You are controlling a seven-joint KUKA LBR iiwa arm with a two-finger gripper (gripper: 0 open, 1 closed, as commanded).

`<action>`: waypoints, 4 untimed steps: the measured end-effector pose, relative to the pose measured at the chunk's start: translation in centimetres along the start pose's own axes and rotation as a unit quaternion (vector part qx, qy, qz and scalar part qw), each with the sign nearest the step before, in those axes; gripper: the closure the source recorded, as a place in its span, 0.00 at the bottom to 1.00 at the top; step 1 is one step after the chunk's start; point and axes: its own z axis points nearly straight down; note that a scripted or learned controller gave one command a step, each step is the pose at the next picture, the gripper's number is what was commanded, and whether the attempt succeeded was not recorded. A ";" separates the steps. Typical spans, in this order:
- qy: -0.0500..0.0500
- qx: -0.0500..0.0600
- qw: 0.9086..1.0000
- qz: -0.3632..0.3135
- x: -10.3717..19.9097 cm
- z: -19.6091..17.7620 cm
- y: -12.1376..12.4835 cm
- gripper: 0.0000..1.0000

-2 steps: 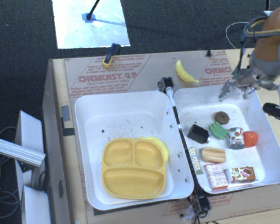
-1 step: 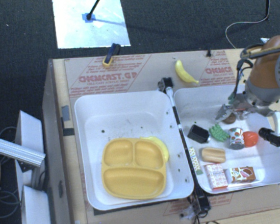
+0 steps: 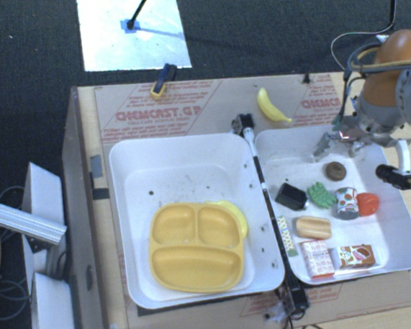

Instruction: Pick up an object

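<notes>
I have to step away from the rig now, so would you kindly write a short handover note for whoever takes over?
Gripper: over the far edge of the right bin, nothing seen between its fingers; whether they are open or shut is unclear.
Right bin holds: brown round piece, black block, green toy, small can, red piece, bread roll, two small cartons.
Left bin: yellow divided tray.
Banana lies on the bench behind the bins.
Done: nothing picked yet. Left: grasp and lift one object.
</notes>
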 end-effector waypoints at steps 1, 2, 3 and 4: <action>-0.001 -0.001 1.000 0.001 1.5 0.0 -3.8 0.00; -0.001 -0.003 1.000 0.000 1.5 -1.2 -3.7 1.00; 0.000 -0.001 1.000 0.000 6.5 -1.0 0.0 1.00; 0.000 -0.004 1.000 -0.001 14.3 -10.2 -2.8 1.00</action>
